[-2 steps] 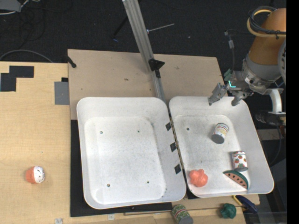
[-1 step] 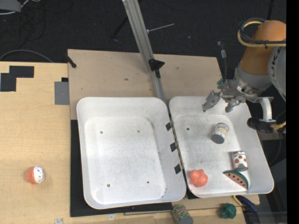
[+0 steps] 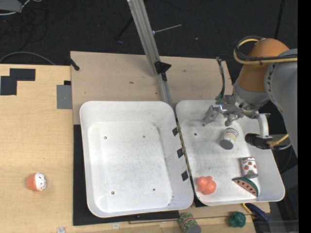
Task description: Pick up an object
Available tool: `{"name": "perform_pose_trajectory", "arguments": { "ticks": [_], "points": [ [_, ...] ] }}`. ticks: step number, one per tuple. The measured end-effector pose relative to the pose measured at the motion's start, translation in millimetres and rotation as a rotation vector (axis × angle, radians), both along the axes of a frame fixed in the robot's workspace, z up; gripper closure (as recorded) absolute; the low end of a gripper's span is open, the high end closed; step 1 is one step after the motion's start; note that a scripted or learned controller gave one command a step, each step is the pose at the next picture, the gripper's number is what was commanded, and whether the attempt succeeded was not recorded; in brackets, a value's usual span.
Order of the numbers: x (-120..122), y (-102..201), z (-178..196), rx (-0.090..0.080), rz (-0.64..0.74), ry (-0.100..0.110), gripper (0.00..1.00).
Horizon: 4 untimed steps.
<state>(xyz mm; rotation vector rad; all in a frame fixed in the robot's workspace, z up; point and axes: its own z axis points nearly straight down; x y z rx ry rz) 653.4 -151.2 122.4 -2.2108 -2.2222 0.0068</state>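
Claw (image 3: 212, 116) hangs over the right bin's (image 3: 204, 149) bare floor, clear of the can (image 3: 228, 138); its grip state I cannot tell.

1. The left white bin (image 3: 97, 111) sat on the worktop (image 3: 112, 76), touching the right white bin (image 3: 190, 111) along a seam with three black clips (image 3: 181, 152).
2. An aluminium rail (image 3: 147, 40) slanted up from behind the bins.
3. A small orange-and-white ball figure (image 3: 36, 182) lay on the pale wooden surface (image 3: 29, 130) at the left, well apart from the bins.
4. Black cables (image 3: 24, 57) trailed across the dark floor.
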Motion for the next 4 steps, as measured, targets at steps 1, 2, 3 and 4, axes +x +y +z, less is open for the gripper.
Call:
{"name": "perform_pose_trajectory", "arguments": {
  "ticks": [1, 2, 3, 4],
  "points": [
    [-1, 2, -33, -0.001, 0.0, -0.002, 0.0],
    [0, 1, -21, -0.001, -0.001, -0.005, 1.0],
    [-5, 5, 40, -0.002, -0.002, -0.011, 1.0],
    [4, 0, 99, -0.004, -0.004, -0.014, 1.0]
  ]
}}
